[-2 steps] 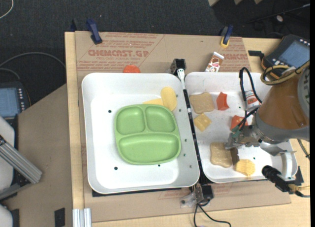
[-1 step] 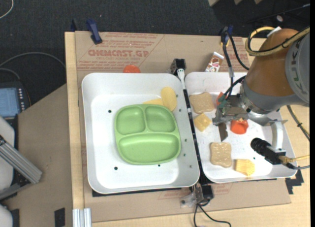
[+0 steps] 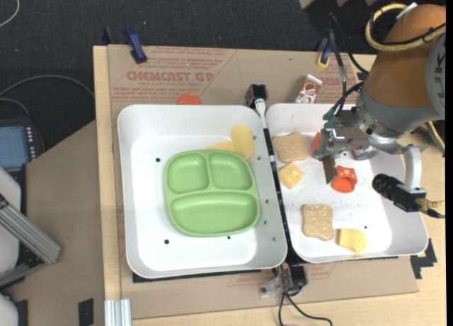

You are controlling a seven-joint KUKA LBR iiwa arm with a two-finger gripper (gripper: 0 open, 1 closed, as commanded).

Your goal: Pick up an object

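My gripper hangs low over the right bin, in its upper middle. Its tip is just left of a red-orange toy, close to it or touching it. A tan slice of toast lies left of the gripper near the bin's upper left corner. Below that slice sits a small yellow cheese wedge. A square tan cracker and a yellow ridged piece rest near the bin's front edge.
The left bin holds a green divided plate and a pale yellow oval piece at its upper right. A small carton lies on the cardboard behind the right bin. A black cylinder juts from the arm at the right.
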